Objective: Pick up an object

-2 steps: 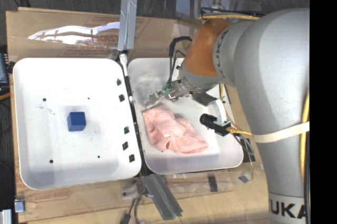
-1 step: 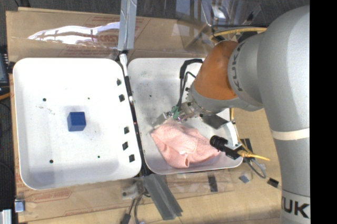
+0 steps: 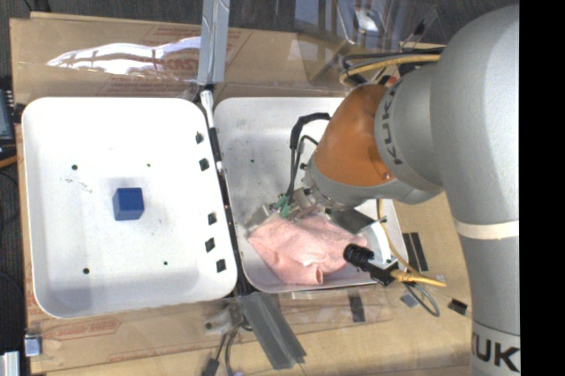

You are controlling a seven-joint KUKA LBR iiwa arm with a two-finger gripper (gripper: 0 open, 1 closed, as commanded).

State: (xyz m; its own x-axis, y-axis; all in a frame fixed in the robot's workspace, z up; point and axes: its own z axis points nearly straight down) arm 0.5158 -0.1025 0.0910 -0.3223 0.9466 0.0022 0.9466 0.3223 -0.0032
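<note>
A small blue cube sits in the left bin, a little left of its middle. A crumpled pink cloth lies at the near side of the right bin. My gripper reaches down into the right bin just above the far edge of the pink cloth, under the orange wrist band. The arm's bulk hides most of the gripper, and I see nothing held in it.
The grey arm covers the right side of the right bin. A black and yellow cable fitting sticks out near the cloth's right end. A taped divider with black clips separates the bins. Cardboard lies under both.
</note>
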